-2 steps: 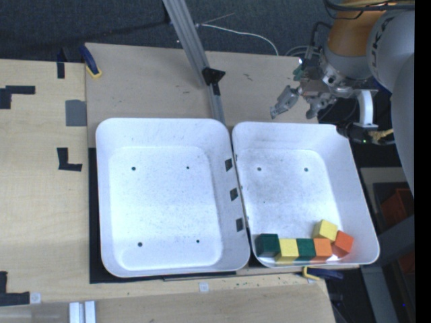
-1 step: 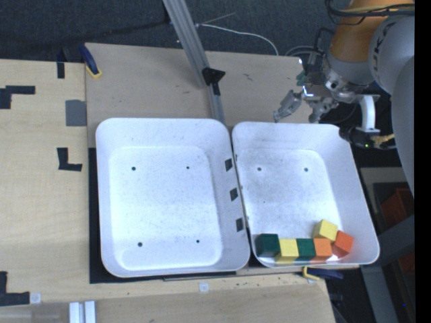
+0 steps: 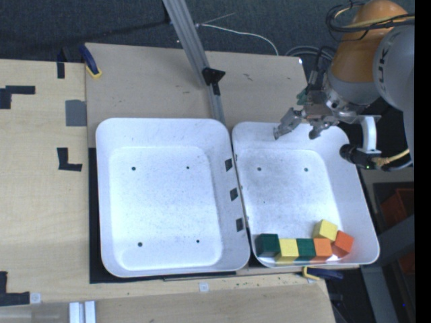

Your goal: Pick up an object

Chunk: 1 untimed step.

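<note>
Claw hangs over the far rim of the right bin, fingers spread apart, nothing between them.

Blocks are crowded in that bin's near corner, well apart from the claw: dark green block, yellow block, green block, orange block, a second yellow block and an orange-red block. The row of four sits side to side, touching; the last two lie tilted against its end.

Handling, by judgement: small rigid cubes, light, flat-faced, not fragile — likely smooth enough to slip if pinched near an edge. Best hold is across two opposite flat faces.

Room: the row's inner blocks have neighbours on both sides and the bin wall close behind. The dark green block has one free side toward the bin's open floor, and the upper yellow block stands a little proud — these look easiest to reach. Left bin and most of the right bin's floor offer open travel.
</note>
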Each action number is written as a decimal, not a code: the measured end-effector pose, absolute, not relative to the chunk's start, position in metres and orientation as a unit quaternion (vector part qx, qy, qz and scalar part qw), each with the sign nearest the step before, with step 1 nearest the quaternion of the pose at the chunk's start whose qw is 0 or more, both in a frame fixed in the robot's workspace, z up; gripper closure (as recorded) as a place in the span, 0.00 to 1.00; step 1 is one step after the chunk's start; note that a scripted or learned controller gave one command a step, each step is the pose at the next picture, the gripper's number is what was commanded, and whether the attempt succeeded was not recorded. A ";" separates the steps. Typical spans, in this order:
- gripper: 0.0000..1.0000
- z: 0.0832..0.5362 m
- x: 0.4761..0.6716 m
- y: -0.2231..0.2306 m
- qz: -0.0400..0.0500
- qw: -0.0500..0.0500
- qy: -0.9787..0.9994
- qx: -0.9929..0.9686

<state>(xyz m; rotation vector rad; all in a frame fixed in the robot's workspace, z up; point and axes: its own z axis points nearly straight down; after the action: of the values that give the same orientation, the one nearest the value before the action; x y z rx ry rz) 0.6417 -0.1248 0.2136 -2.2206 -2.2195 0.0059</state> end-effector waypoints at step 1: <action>0.00 0.221 0.615 -0.148 0.001 0.000 -0.707 -0.707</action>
<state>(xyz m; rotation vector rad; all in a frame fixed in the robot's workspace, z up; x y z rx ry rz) 0.6151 -0.1477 0.2215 -2.2218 -2.2197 0.0041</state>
